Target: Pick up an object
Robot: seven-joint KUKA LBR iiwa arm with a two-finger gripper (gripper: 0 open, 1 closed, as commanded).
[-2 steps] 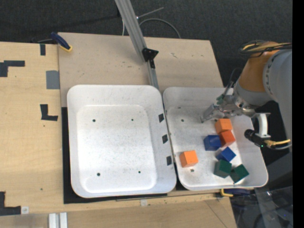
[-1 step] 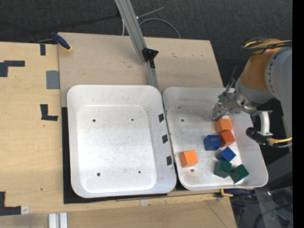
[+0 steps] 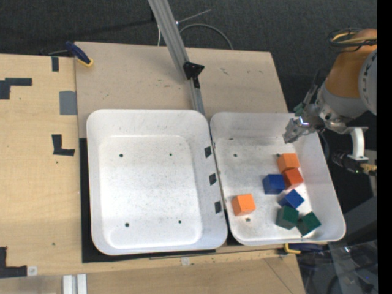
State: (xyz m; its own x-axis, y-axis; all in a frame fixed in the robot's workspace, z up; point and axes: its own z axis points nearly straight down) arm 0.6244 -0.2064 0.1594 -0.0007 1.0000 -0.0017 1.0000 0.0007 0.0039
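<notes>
At the near edge of the wooden surface point(image 3: 37, 182), two shallow white bins sit side by side on a dark mat. The left bin point(image 3: 98, 164) is the larger in view, its speckled floor marked by small dark dots. The right bin point(image 3: 245, 133) holds all the blocks, gathered toward its right and near side.

Nearest the camera, two dark green cubes point(image 3: 286, 217) point(image 3: 309, 223) lie touching each other close to the bin's near right corner. An orange cube point(image 3: 243, 204) sits apart from them to the left, near the wall shared with the left bin. Just beyond the green pair, a small blue cube point(image 3: 294, 198) rests beside a larger blue cube point(image 3: 273, 184). Farther still, a darker orange block point(image 3: 293, 176) touches the larger blue cube's right side, and another orange cube point(image 3: 288, 161) sits just behind it.

Above the far right rim of the right bin, the jaws point(image 3: 296, 129) of the grey KUKA arm point(image 3: 349, 97) point down and to the left, hovering beyond the orange cube at the back of the cluster and apart from every block. Whether they are parted or closed cannot be told at this size; nothing is visible between them.

At the far side, a slanted metal rail point(image 3: 168, 26) crosses the surface toward the gap between the bins, and a blue and yellow clamp point(image 3: 78, 53) sits at the far left corner.
</notes>
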